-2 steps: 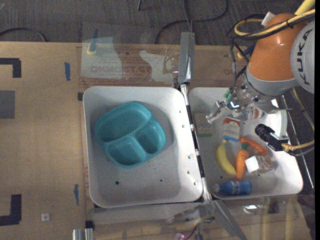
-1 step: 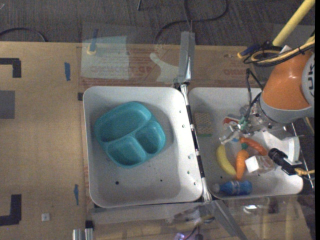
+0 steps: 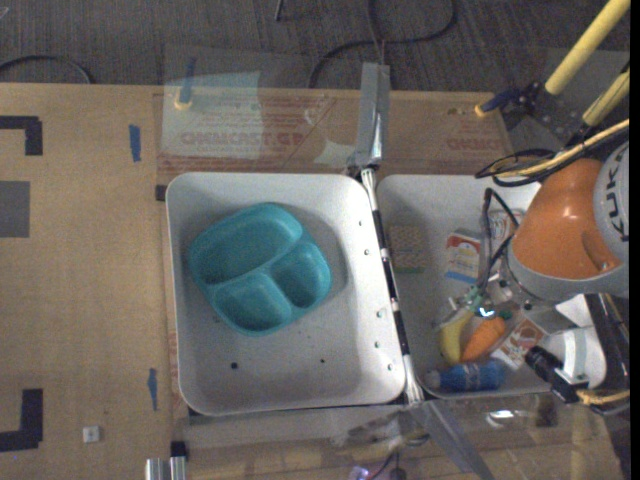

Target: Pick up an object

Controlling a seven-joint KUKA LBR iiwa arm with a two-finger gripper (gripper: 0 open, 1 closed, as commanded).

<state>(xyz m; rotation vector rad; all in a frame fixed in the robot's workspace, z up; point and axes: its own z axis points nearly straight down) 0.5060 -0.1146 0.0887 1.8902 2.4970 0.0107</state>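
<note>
My gripper (image 3: 484, 306) hangs below the arm's orange band (image 3: 566, 224), low in the right bin (image 3: 420, 208). Right beneath it lie a yellow banana-shaped toy (image 3: 455, 336) and an orange carrot-shaped toy (image 3: 484, 338), side by side. A blue bottle (image 3: 472, 376) rests along the bin's front wall. A small red and white packet (image 3: 463, 256) lies just behind the gripper, and another printed card (image 3: 517, 340) sits to the right of the carrot. The wrist hides most of the gripper.
The left bin (image 3: 300, 368) holds a teal divided plate (image 3: 260, 267) in its back left part. A tan mesh patch (image 3: 406, 247) lies near the right bin's left wall. Cables and yellow bars (image 3: 590, 38) crowd the back right.
</note>
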